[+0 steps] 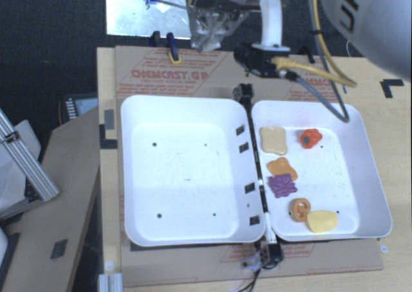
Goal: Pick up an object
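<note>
Two white bins sit side by side on the desk (109,78), joined by a dark hinge strip. The left bin (138,220) shows four small dark dots on its floor. The right bin (367,175) holds six small items, all in its left and middle part. Going left to right: a pale beige slab (273,140) lies at the top left, close to the hinge; below it is an orange flat piece (282,168), and touching that from below a purple frilly piece (282,186); lower, a small brown ring (299,209) lies just beside a yellow lump (322,221) near the front wall; a red-orange round piece with a green top (310,137) sits apart, beside the beige slab. The items are small and blurred, so what each one represents is hard to tell. The gripper (209,30) hangs above the desk's far edge, beyond the bins and well apart from every item; its upper part is cut off by the top of the frame and its tip is a blur, so its opening cannot be told. The arm (367,8) is cropped at the upper right.
</note>
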Action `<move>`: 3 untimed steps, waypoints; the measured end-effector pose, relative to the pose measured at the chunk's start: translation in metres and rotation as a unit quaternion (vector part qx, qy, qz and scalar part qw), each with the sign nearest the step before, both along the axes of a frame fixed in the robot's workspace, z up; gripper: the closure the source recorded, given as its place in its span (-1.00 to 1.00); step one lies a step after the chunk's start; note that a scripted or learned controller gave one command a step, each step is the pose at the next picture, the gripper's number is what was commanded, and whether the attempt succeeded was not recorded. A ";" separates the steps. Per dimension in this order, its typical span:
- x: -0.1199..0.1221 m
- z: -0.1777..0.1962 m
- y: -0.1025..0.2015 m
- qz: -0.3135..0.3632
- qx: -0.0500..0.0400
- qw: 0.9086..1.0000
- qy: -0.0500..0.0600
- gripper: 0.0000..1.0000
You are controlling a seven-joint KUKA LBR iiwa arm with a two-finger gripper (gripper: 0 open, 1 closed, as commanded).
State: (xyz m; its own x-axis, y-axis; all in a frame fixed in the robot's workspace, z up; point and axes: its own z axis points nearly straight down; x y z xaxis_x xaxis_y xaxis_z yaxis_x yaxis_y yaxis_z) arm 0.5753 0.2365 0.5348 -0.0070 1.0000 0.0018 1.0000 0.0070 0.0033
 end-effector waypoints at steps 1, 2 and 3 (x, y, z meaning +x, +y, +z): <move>-0.045 0.001 -0.002 0.000 0.000 1.000 0.002 1.00; -0.043 0.000 -0.002 -0.001 0.000 1.000 0.001 -1.00; -0.043 0.012 -0.002 0.001 0.001 1.000 0.000 1.00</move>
